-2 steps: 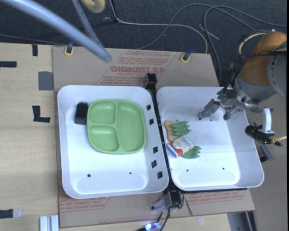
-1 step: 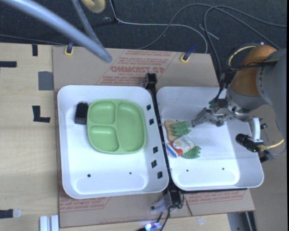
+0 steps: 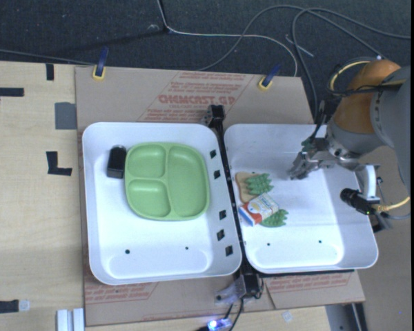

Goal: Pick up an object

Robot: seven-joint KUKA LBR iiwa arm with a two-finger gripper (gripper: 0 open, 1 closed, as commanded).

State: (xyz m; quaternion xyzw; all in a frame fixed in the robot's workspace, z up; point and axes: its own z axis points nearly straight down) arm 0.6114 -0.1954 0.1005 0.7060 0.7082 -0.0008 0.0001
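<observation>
Your gripper (image 3: pixel 302 169) hangs over the right bin (image 3: pixel 352 254), right of centre in the frame; its fingertips point down and left, but they are too small and blurred to tell whether they are apart or together, and nothing is visible between them. The nearest candidates lie down and left of it, near that bin's left wall: a tan piece with a green leafy top (image 3: pixel 254 183), a small white packet with red and blue ends (image 3: pixel 257 209) just below it, and a second green leafy piece (image 3: pixel 276 218) touching the packet. All look light and toy-like; judge the packet soft and slippery, so take it across its narrow width. Its print cannot be read. In the left bin (image 3: pixel 100 254) sit a green divided plate (image 3: pixel 168 181) and a black block (image 3: pixel 116 162). Red lettering on the cardboard (image 3: pixel 193 98) above the bins is too blurred to read.
</observation>
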